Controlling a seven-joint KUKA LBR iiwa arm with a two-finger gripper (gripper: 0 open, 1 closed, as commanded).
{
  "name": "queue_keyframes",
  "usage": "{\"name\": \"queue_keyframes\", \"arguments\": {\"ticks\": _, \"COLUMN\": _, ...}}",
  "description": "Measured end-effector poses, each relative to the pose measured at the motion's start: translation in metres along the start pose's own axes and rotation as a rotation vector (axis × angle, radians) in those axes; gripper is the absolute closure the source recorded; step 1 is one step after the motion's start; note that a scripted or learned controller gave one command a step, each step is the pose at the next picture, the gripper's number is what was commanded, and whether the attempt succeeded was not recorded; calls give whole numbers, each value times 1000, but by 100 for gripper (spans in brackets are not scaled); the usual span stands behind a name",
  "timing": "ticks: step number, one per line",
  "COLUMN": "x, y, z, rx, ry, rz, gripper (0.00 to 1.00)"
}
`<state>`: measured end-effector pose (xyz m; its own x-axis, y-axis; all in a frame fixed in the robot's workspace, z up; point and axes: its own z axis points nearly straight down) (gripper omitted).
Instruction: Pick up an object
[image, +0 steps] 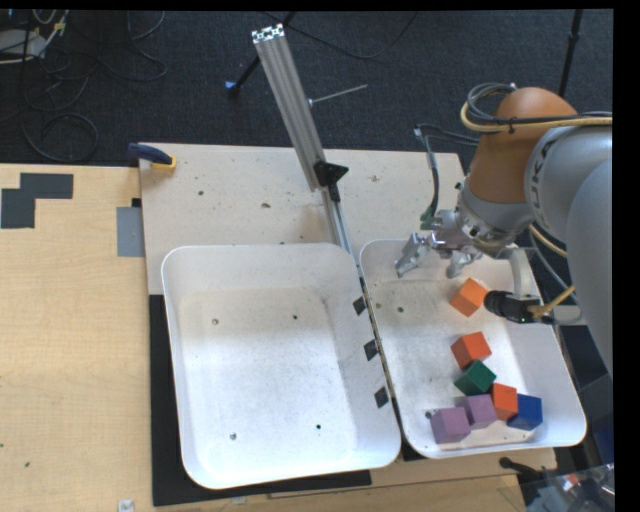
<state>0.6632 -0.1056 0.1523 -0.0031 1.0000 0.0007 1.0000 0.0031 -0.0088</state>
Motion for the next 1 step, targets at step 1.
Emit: {"name": "queue_keyframes", "arguments": {"ticks": 1, "x": 7, "y": -7, "z": 60, "rx": 0, "ry": 0, "rz": 2, "gripper": 0}}
